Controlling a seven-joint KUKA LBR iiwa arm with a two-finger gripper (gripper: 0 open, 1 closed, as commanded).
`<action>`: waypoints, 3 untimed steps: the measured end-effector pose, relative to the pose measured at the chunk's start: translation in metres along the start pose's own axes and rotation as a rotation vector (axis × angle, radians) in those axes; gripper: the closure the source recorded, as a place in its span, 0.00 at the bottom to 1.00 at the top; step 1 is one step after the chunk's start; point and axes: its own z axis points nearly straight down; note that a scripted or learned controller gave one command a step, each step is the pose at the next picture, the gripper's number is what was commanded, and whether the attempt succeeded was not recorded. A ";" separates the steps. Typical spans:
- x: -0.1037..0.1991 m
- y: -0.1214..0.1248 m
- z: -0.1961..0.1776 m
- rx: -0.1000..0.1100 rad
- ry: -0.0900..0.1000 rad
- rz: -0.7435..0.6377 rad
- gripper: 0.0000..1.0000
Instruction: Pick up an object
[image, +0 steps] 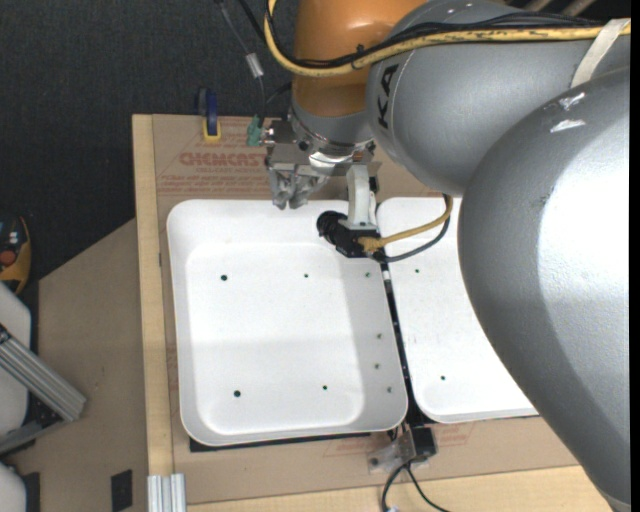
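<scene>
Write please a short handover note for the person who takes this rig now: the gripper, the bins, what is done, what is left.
Gripper: above the far rim of the left bin, near its far edge; nothing visible between the fingers.
Right bin: largely covered by the arm.
No object to pick is visible in either bin.
Done: no pick visible.
Left: find an object, grasp it, lift it.

Left bin (200, 330) smooth white plastic; bench board (160, 200) matt cardboard-brown; arm (540, 200) satin grey.
</scene>
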 end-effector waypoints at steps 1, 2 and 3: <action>-0.032 -0.004 -0.063 -0.004 -0.002 0.010 1.00; -0.060 -0.018 -0.091 -0.002 -0.003 0.010 1.00; -0.030 0.008 -0.015 0.009 -0.003 0.005 1.00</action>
